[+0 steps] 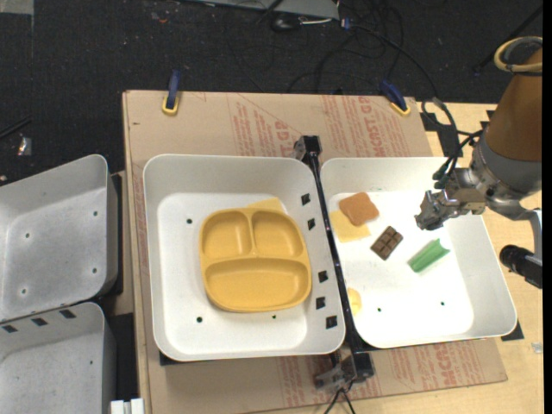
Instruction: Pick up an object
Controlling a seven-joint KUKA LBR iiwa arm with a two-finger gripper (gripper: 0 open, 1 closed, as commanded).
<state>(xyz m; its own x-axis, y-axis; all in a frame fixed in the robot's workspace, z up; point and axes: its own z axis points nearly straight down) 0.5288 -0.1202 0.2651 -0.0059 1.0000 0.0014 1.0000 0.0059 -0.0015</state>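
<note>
Grey arm point(509, 158) reaches in from the right, gripper point(429, 216) low over the right bin point(483, 317) above the green block point(429, 255).

One fixed camera looks down at a slant from above the tabletop point(224, 119), taking in both white bins point(164, 231) side by side, dark floor beyond the far edge, and the arm point(517, 136) entering from the right.
</note>
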